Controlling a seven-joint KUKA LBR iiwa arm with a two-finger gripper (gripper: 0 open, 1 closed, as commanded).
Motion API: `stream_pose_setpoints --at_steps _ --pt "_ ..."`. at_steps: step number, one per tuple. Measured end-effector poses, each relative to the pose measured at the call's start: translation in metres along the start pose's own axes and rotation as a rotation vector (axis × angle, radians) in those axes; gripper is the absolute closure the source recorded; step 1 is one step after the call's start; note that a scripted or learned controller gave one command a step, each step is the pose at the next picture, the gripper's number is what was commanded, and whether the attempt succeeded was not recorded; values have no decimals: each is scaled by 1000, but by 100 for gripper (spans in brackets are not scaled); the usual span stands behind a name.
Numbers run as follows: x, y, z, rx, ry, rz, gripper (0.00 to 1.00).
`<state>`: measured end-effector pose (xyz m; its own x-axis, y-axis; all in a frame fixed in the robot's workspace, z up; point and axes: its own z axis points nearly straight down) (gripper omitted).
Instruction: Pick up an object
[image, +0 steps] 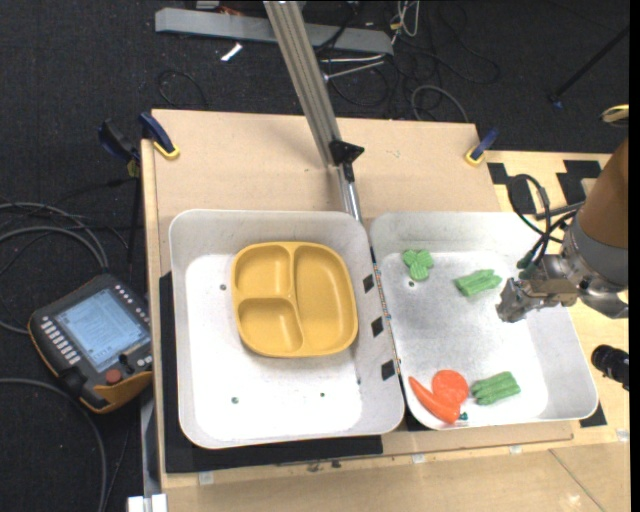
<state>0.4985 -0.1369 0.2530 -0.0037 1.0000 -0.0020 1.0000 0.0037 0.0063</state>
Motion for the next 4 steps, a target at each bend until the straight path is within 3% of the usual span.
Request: stream_pose_setpoints --at_steps 4 --pt "201 33 28 7 3 -4 100"
